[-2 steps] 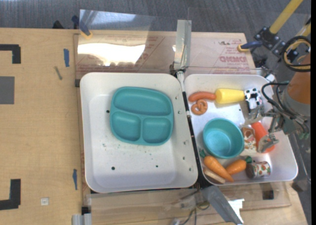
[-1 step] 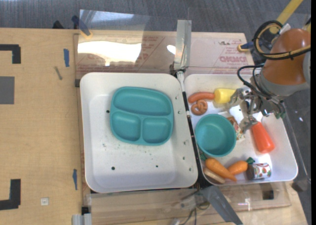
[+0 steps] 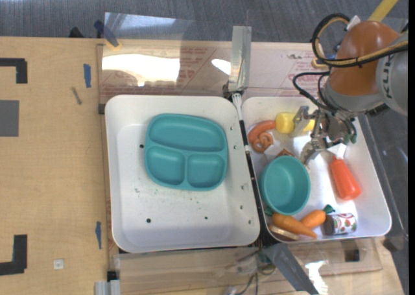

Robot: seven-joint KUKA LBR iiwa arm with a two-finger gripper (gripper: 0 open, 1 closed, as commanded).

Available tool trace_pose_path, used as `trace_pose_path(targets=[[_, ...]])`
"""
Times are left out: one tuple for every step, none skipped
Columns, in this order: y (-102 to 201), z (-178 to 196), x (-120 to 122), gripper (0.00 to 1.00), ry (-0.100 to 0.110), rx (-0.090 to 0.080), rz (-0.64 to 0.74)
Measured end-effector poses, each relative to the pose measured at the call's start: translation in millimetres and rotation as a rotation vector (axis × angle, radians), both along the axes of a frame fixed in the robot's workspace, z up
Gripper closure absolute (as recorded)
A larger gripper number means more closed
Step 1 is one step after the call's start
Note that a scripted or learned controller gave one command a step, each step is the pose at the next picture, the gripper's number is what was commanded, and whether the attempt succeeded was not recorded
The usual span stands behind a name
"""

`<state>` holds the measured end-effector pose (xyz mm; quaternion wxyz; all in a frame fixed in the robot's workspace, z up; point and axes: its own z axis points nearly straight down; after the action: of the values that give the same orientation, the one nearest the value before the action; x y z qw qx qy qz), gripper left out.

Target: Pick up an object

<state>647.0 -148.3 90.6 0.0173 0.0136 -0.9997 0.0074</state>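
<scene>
A plywood table (image 3: 45, 177) over grey carpet carries two shallow white bins side by side. The left bin (image 3: 123, 209), at centre frame, holds a teal divided plate (image 3: 186, 151). The right bin (image 3: 376, 203), at lower right, is crowded: a teal bowl (image 3: 286, 185), a yellow toy piece (image 3: 284, 122), an orange-red curled toy (image 3: 261, 135), an orange-red bottle-shaped toy (image 3: 344, 178), toy carrots (image 3: 299, 223) along the near wall and a small dark can (image 3: 342, 224) in the corner. The grey arm with its orange band (image 3: 355, 60) reaches in from the upper right, its tool (image 3: 316, 144) poised low over the back of the right bin, between the yellow piece and the bottle-shaped toy, just above the bowl's rim. Its metal fingers (image 3: 308, 152) appear spread, with nothing visibly between them. By this evidence the pick is not yet made: no object is lifted, every toy lies in the bin, and closing and raising remain.
</scene>
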Motion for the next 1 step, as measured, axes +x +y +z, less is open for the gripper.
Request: trace_pose_path(targets=[[28.5,0.6,-3.7,0.0,-0.006,-0.007,-0.103]])
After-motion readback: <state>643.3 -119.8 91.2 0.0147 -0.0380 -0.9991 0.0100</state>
